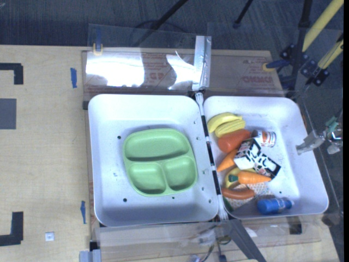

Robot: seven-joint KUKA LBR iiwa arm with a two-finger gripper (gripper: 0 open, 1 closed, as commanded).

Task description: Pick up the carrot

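two shallow white bins side by side on the bench. in the left bin (103, 146), a green divided tray (160, 161) lying flat near the middle, well apart from everything else. in the right bin (305, 173), a crowded heap against the left wall: yellow bananas (225, 124) toward the far left corner, an orange-red pepper-like piece (232, 140) just below them, a small can with a red and white label (265, 138) just right of that. at the heap's middle, a black-and-white patterned package (257, 158) lying tilted. carrot (253, 177) toward the near left part of the right bin, lying roughly crosswise, tucked just under the near edge of the patterned package and touching it. beside the carrot's left end, a small yellow-green item (233, 177); below it, a red piece (238, 192) and a pale cup-like thing (260, 189) pressed close. a second slim orange piece (226, 161) slanting along the left wall above. blue bottle (274, 204) lying on its side near the near edge, just beyond the carrot. gripper (319, 140) at the right bin's right rim, well apart from the carrot, holding nothing visible; open or closed, cannot tell.
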